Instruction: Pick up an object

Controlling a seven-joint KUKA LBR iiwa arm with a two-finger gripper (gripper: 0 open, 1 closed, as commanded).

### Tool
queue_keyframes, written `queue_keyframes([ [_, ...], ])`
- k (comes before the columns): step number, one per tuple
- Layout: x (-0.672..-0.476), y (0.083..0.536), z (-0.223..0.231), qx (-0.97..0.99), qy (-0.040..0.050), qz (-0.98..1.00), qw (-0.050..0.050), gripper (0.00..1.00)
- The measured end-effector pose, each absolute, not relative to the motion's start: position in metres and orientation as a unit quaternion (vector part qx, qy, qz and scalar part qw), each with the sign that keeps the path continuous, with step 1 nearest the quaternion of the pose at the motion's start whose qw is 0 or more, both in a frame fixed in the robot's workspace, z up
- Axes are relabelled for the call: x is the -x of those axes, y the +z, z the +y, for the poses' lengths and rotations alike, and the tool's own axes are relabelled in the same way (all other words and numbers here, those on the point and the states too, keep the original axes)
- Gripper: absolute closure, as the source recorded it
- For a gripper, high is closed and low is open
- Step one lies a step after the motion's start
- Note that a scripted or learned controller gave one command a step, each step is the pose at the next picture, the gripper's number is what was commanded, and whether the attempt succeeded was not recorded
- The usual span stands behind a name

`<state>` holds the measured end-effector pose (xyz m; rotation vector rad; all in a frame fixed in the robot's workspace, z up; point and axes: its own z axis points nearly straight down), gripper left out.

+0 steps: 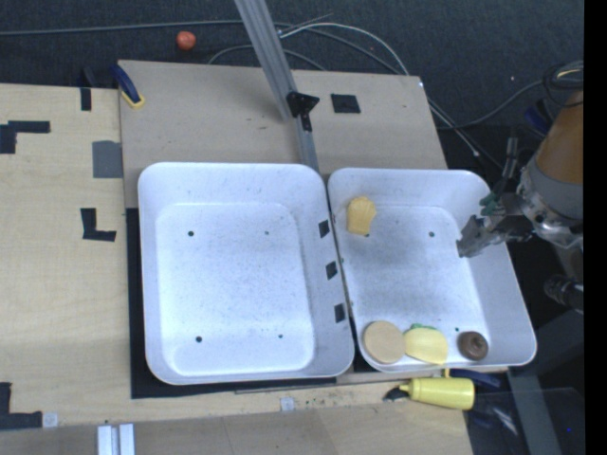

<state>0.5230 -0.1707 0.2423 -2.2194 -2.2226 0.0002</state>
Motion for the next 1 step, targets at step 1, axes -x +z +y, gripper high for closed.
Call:
queue_keyframes([
  [1,-0.5164,0.4354,-0.1939,0.707,-0.0021,-0.707,-0.004,1.00],
])
